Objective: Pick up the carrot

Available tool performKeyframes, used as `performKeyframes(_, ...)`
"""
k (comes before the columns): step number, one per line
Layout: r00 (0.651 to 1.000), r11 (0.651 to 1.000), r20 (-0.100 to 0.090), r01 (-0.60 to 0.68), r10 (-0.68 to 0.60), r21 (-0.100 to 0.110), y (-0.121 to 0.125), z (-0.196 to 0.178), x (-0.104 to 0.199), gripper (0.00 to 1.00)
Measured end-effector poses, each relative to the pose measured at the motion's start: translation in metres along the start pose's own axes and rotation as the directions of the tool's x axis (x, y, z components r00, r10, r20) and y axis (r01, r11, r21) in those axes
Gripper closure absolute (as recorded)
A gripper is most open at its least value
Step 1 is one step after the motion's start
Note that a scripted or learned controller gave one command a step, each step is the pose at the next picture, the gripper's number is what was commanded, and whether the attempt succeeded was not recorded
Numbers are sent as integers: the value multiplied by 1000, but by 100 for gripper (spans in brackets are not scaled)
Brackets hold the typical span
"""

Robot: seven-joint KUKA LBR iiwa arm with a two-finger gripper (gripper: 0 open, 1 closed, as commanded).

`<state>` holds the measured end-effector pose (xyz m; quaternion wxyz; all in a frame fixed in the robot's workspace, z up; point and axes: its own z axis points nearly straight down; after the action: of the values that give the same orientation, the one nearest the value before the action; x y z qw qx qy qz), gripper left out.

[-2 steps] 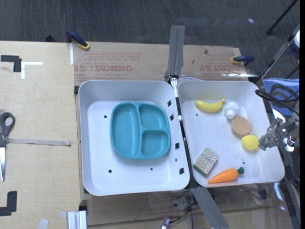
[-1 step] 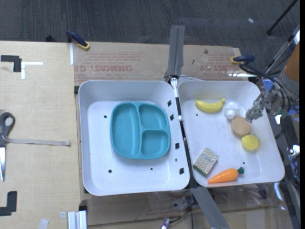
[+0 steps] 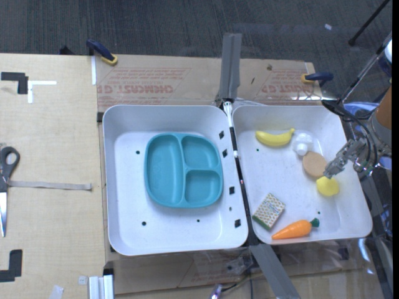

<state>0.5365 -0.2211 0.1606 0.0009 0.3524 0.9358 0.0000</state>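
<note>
Light is bright and even, seemingly from overhead, and shadows stay soft and short. The two white bins are the brightest areas: the left bin [image 3: 118, 185] and the right bin [image 3: 280, 185] read nearly washed out along their floors, with faint grey shading under their rims. The teal plate [image 3: 184, 169] casts only a thin shadow. The dark carpet along the top edge stays dim and grainy. Detail is soft overall; the gripper [image 3: 340, 165] at the right bin's right edge looks blurred.
</note>
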Motion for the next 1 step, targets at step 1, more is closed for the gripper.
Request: performKeyframes(1, 981, 981, 3, -192, 192, -1, 51, 9, -59, 100)
